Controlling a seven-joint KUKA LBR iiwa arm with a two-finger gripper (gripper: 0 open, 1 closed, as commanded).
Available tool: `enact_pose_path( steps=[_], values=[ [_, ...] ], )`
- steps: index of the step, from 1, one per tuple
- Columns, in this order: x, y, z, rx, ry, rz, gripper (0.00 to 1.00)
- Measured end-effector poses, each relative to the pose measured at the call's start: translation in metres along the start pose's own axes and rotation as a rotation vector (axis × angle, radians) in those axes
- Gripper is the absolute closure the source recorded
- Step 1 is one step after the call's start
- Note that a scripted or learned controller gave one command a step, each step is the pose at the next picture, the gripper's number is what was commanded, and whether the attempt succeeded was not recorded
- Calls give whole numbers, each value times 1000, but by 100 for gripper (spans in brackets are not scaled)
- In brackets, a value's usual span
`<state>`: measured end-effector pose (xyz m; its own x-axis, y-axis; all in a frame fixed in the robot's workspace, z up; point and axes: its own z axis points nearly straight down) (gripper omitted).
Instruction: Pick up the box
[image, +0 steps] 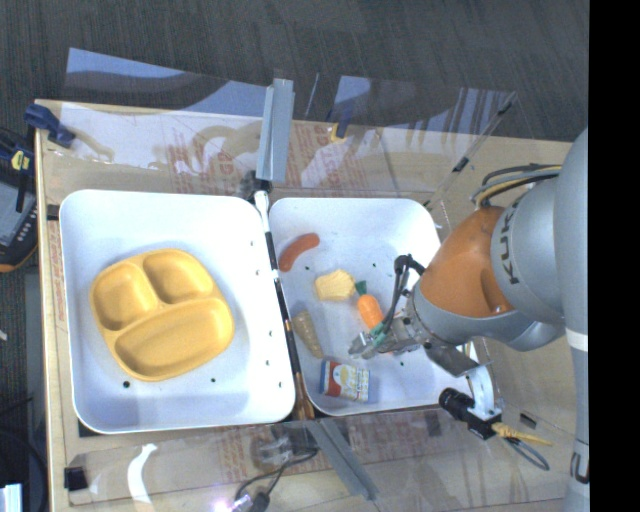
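The box (345, 380) is a small blue and red carton lying flat near the front edge of the right bin (340, 215). My gripper (370, 344) hangs low over that bin, just above and to the right of the box, close to it. An orange carrot (369, 310) lies right behind the gripper. The grey arm with its orange band (460, 280) reaches in from the right and hides the bin's right side.
The right bin also holds a reddish sausage (298, 250), a yellow cheese wedge (336, 286) and a tan roll (307, 333) by the left wall. A yellow divided plate (163, 312) sits in the left bin (80, 215).
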<state>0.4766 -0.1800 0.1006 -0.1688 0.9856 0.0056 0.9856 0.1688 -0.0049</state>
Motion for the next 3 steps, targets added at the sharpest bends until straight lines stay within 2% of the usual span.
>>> enact_pose_path(
  steps=[1, 2, 3],
  values=[
    [0, 0, 0, 0, 0, 0, 0],
    [65, 12, 7, -8, -19, -53, 0],
    [46, 8, -99, -5, -4, 125, 0]
  ],
)
